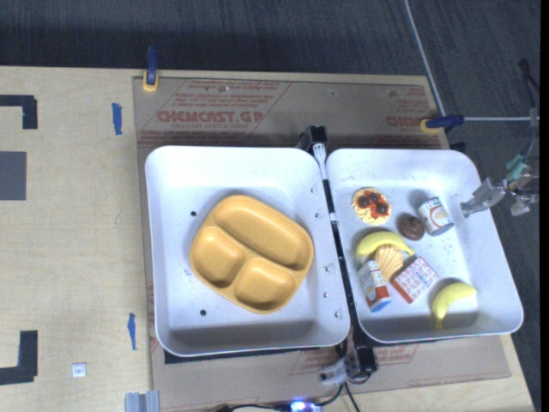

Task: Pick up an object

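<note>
- The things to be picked lie in the right bin: a small pizza, a little can, a brown lump, a banana, a small bottle, a red box and a lemon.
- A yellow tray with 3 hollows is seen in the left bin.
- The gripper is seen at the right bin's far right rim, near the can. Nothing is seen in it. How it is set cannot be told.
- The reaching step seems to be in hand.
- Next, 1 thing must be chosen and the gripper brought down over it.
- "CHEMCAST" can be read on the brown board. The labels on the small things are too tiny to be read.
</note>
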